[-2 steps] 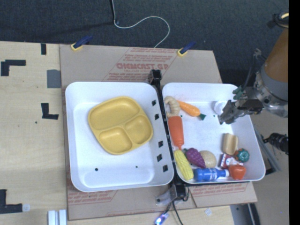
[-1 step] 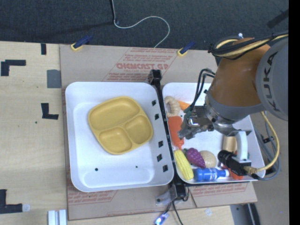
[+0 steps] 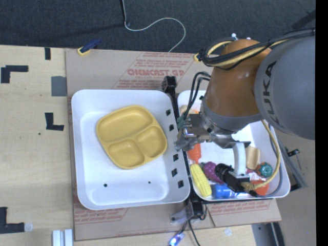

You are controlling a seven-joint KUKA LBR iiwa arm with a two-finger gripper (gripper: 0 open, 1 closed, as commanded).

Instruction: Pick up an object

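Note:
My gripper (image 3: 186,134) hangs low over the left edge of the right bin (image 3: 283,187), close to the wall between the two bins. Directly below it lies a small orange toy (image 3: 194,152); I cannot tell whether they touch. A yellow corn cob (image 3: 200,180) rests along that bin's front left side. Beside the corn are a purple piece (image 3: 210,167) and a blue piece (image 3: 221,191). The arm's large orange and grey body hides much of this bin.
The left bin (image 3: 87,188) bears a yellow divided plate (image 3: 131,136) near its middle. At the right bin's front right lie a tan piece (image 3: 252,157), a teal ball (image 3: 265,169) and a red-orange piece (image 3: 260,188). Cardboard and cables lie behind the bins.

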